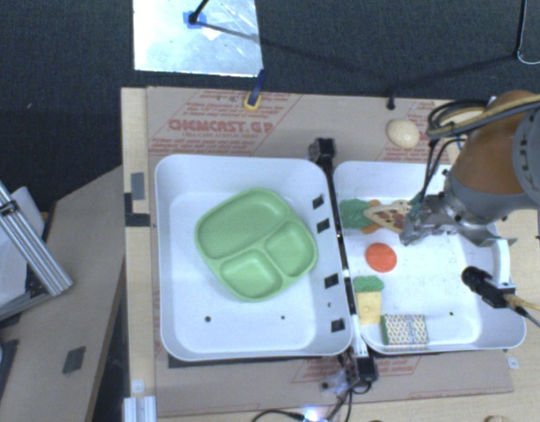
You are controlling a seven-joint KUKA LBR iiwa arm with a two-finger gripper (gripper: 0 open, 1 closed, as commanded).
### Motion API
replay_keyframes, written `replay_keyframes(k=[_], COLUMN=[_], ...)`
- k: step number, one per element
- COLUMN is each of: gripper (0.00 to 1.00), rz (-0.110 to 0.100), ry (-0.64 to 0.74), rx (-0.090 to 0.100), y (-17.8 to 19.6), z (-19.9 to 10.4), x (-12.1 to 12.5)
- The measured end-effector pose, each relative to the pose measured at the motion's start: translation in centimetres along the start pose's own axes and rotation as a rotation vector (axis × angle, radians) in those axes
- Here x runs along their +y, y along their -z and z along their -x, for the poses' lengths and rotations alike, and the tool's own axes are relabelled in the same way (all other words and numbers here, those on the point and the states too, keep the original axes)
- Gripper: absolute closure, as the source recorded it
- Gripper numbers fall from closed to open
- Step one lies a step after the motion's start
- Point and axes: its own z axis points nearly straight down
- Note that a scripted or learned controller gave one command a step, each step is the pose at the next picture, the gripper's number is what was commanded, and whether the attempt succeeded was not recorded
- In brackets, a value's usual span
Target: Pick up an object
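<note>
The right bin (446, 323) holds a pizza-slice toy (386, 214) with a green leafy piece (353, 214) at its left, an orange-red round piece (381, 257), a yellow block with a green top (368, 301) and a patterned square block (404, 330). My gripper (417, 228) hangs low over the right bin, just right of the pizza slice and above-right of the orange piece. I see nothing between its fingers.
The left bin (178, 236) holds a green divided plate (255, 243). A black divider with clips (333, 236) runs between the bins. A beige egg-like ball (402, 132) lies on the board behind the right bin.
</note>
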Motion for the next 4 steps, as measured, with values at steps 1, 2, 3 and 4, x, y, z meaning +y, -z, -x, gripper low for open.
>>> replay_keyframes(k=[1,2,3,4], gripper=[1.00,1.00,1.00,1.00], rz=[0.004,0.000,-0.003,-0.002], ry=[0.002,0.003,0.006,0.001], rx=[-0.001,0.000,0.002,0.001], y=[5.1,8.3,9.0,9.1], z=[0.5,0.5,-4.2,-3.9], x=[1.1,1.2,-1.3,-1.5])
